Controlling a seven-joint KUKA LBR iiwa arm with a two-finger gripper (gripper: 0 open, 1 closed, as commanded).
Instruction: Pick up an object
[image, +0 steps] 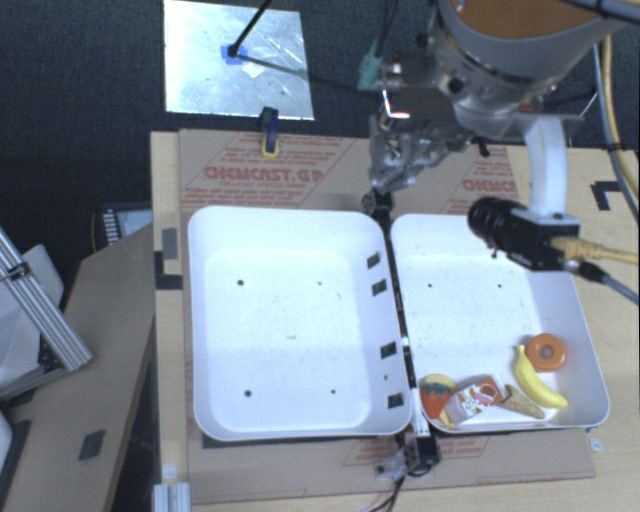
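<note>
White right bin (470, 300) holds banana (538, 381), donut (546, 351) etc. at near edge; gripper (385, 190) parked high behind bins, grip state can't tell.

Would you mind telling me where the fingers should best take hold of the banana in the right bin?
Probably across the middle of the banana, from straight above. It lies flat, running diagonally, with bare bin floor on its left side; the orange ring crowds its upper end, and the bin's wall its right.

A robotics lab: two white bins (290, 225) on a board-topped bench (300, 165), aluminium framing (40, 310) alongside, loose cables (610, 255), dark carpet (80, 100), and the arm (510, 40) overhead.
</note>
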